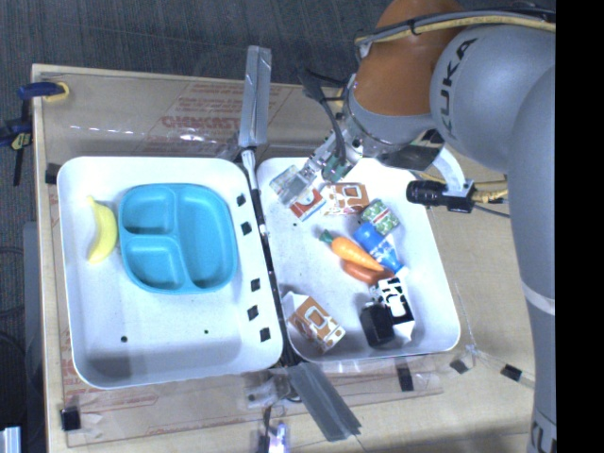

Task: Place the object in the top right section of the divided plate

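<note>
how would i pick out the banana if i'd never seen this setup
Start at the left bin, the one that holds the blue divided plate. Look in the gap between that plate and the bin's left wall: the banana lies there on the white floor, beside the plate, not on it. It is the only yellow, curved thing in that bin.

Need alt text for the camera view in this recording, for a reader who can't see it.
The grey arm's gripper hovers low over the top left corner of the right bin, which holds a carrot, small boxes and a black object. The left bin holds a blue divided plate with a banana beside it.
</note>
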You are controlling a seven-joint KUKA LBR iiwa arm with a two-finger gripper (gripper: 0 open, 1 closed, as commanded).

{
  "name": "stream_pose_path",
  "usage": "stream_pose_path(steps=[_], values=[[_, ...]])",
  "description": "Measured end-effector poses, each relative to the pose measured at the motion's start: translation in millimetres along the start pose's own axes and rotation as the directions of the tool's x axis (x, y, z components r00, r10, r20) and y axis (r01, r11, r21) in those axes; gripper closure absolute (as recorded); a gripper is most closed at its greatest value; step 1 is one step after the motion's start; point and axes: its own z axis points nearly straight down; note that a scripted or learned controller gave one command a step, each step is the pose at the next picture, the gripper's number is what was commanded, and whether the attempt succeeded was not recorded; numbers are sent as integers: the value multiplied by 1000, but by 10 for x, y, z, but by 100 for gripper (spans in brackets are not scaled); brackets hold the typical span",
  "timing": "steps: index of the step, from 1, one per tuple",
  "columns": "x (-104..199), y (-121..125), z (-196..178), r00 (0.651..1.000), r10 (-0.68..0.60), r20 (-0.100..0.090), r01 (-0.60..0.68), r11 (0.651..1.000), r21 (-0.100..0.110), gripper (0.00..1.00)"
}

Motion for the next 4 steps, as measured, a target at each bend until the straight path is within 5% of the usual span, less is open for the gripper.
stream_pose_path(steps=[1, 2, 3, 4], values=[[2, -157, 288, 996, -87, -2, 87, 996, 0, 100], [230, 494, 560, 999, -49, -1, 49, 999, 1, 100], [738, 1132, 145, 999, -36, -1, 36, 999, 1, 100], [1002, 1399, 444, 992, -124, -4, 124, 992, 1, 100]])
